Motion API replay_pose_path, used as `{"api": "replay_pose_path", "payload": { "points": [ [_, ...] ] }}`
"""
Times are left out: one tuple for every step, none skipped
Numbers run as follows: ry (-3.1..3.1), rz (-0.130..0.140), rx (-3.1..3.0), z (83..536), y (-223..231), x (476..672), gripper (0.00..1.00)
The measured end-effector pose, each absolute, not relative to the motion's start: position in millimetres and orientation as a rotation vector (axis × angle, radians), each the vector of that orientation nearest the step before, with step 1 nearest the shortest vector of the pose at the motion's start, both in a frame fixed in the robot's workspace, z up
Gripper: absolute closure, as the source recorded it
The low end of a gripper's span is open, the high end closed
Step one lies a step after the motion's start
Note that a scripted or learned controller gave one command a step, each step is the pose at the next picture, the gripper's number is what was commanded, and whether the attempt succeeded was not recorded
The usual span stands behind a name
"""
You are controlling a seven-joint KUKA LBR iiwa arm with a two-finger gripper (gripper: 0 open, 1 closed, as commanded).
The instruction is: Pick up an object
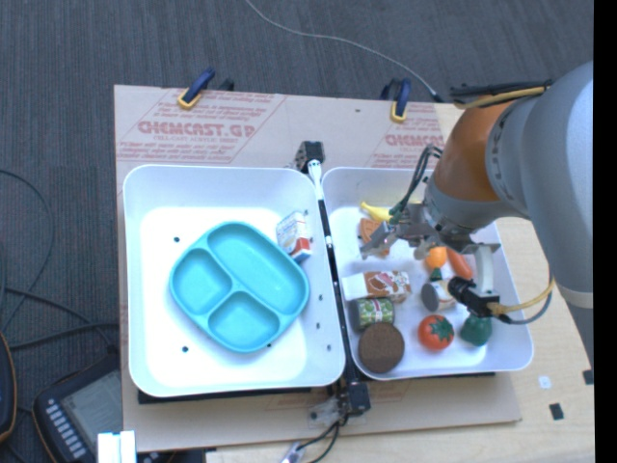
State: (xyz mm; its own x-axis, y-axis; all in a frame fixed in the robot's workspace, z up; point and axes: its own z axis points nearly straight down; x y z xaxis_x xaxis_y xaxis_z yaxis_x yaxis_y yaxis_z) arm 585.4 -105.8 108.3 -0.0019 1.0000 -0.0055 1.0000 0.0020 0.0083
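The gripper (386,234) hangs low in the right bin (511,355), its jaws seemingly parted, though the view is poor. A banana (374,210) lies just beyond the jaws, an orange toy (370,230) just beside them.

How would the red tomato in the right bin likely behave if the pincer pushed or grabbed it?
The tomato looks round and glossy, so it would probably roll when nudged and might slip out of a pinch. It looks like a toy, so likely light and rigid. The green item and brown disc lie close by, so a push would probably bump them.
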Motion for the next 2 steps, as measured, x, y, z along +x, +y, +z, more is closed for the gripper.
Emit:
{"api": "replay_pose_path", "payload": {
  "points": [
    [2.217, 0.002, 2.212, 117.9, -105.8, 585.4, 1.0],
    [2.217, 0.001, 2.212, 117.8, -105.9, 585.3, 0.0]
  ]
}}
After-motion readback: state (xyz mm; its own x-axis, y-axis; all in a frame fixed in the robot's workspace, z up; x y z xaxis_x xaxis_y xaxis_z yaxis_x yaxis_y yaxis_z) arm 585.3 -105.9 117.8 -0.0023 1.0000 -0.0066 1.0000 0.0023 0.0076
